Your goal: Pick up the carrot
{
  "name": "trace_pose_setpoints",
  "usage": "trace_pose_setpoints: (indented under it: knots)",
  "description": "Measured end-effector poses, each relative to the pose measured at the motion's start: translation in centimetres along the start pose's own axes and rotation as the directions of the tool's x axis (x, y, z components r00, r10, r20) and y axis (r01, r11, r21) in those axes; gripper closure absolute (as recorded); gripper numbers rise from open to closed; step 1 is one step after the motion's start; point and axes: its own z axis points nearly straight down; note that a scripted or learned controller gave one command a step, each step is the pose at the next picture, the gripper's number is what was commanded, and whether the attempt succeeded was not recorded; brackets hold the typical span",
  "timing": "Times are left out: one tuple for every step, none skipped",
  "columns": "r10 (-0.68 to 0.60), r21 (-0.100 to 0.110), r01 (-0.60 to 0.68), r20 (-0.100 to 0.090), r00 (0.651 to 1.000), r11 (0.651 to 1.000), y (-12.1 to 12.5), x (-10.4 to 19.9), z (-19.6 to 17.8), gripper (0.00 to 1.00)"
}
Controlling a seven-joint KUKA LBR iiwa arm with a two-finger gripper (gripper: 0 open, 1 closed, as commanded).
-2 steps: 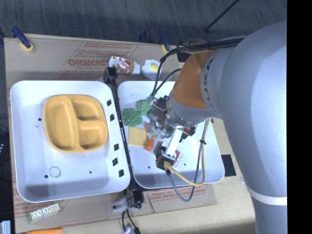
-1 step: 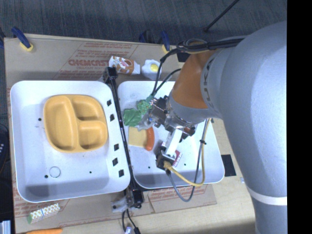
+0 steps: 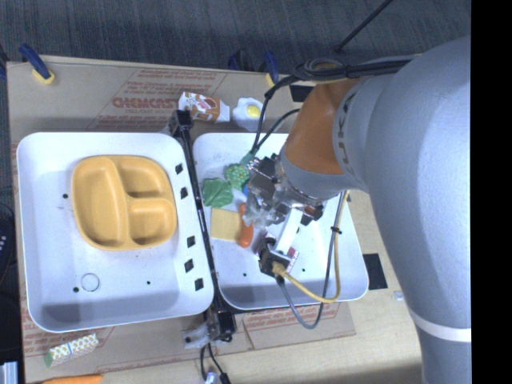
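carrot (image 3: 245,232), small, orange, lies partly hidden beside a yellow block (image 3: 225,226).

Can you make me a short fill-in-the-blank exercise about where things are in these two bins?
1. The yellow divided tray lies in the ____ bin.
2. The carrot lies in the right bin, beside a pale yellow ____.
3. The hand is over the ____ bin, close to the carrot.
4. The divided tray has ____ compartments.

Missing words: left; block; right; three.
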Motion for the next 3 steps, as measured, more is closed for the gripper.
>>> trace_pose_setpoints:
  knots:
    - [-0.021,-0.009,0.021,-0.001,1.0,1.0,0.8,-7.8,-9.7,1.0]
    - [0.112,-0.009,-0.112,-0.002,0.994,0.994,4.3,-10.9,-8.1,1.0]
    - [0.166,-0.008,-0.166,-0.003,0.986,0.986,7.5,-13.0,-7.9,1.0]
